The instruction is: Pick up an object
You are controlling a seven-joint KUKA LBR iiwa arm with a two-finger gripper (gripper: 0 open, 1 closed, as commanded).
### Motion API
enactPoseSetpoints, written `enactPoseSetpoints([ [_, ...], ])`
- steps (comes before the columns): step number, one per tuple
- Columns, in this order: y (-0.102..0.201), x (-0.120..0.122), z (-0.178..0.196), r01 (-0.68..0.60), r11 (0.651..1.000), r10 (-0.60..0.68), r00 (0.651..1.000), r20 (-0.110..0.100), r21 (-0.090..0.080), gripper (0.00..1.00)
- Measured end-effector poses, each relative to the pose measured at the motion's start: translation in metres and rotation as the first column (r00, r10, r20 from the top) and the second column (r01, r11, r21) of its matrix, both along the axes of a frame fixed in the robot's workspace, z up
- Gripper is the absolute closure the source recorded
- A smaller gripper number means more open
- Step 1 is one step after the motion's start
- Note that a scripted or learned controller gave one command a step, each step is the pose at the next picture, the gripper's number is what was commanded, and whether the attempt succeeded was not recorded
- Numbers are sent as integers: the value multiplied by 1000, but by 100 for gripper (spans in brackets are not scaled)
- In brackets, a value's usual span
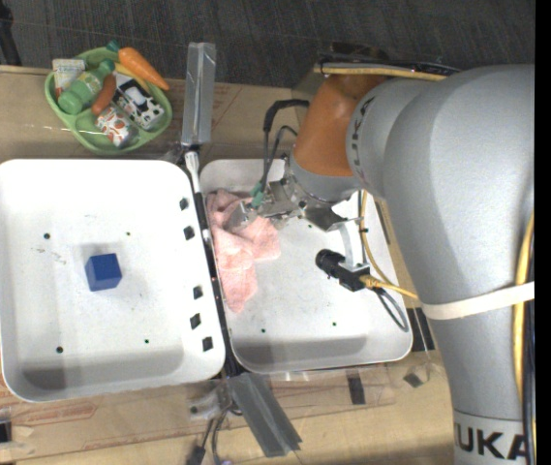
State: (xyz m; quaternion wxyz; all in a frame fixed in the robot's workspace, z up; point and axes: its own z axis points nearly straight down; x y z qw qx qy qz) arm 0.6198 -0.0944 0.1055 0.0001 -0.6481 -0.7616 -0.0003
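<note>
A crumpled pink cloth (238,250) lies along the left side of the right bin (304,342), against the divider. My gripper (253,210) is down at the cloth's upper end, its fingertips touching or buried in the pink folds. A small blue cube (104,271) sits in the left bin (81,356), left of centre. The grey arm with its orange band (325,129) reaches in from the right and covers the right bin's far right part.
A green bowl (110,100) with toy food, including an orange carrot, stands on the bench behind the left bin. A black cable connector (341,267) hangs over the right bin's middle. A grey metal bar (198,95) stands behind the divider.
</note>
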Motion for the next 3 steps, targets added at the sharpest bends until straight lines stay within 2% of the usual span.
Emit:
enactPoseSetpoints([
  [1,-1,-41,-1,36,999,-36,999,-5,-1,0],
  [2,-2,-28,-11,-16,1000,16,1000,2,0,0],
  [3,-1,-27,-1,-20,1000,20,1000,1,1,100],
])
